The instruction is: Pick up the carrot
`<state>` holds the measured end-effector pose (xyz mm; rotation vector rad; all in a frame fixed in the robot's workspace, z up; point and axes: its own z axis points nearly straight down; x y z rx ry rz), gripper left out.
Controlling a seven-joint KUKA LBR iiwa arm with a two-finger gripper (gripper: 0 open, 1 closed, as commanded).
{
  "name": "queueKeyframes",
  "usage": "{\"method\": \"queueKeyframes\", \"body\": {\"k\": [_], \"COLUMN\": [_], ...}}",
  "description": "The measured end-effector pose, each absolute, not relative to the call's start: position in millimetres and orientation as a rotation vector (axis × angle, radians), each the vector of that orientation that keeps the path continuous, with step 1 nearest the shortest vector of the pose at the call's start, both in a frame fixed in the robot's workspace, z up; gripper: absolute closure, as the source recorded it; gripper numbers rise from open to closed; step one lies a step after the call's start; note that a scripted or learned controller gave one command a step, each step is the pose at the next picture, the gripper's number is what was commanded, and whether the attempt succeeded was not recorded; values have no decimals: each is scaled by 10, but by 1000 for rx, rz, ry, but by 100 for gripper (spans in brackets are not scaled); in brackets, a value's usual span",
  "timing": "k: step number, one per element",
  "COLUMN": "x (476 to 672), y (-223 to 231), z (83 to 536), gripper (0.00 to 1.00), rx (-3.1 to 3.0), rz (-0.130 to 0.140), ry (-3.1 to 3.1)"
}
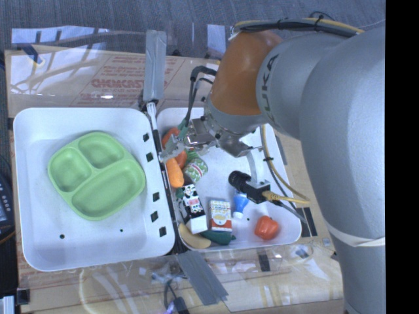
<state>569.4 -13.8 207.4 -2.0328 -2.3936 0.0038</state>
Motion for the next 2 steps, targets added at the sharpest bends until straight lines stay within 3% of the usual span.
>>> {"method": "queueKeyframes", "body": {"k": [1, 2], "x": [4853, 5352], "y": [362, -326], "z": [1904, 2357], "gripper": [0, 0], "rx": [-1923, -2042], "rz": [6, 3], "ry": [-2479, -2386]}}
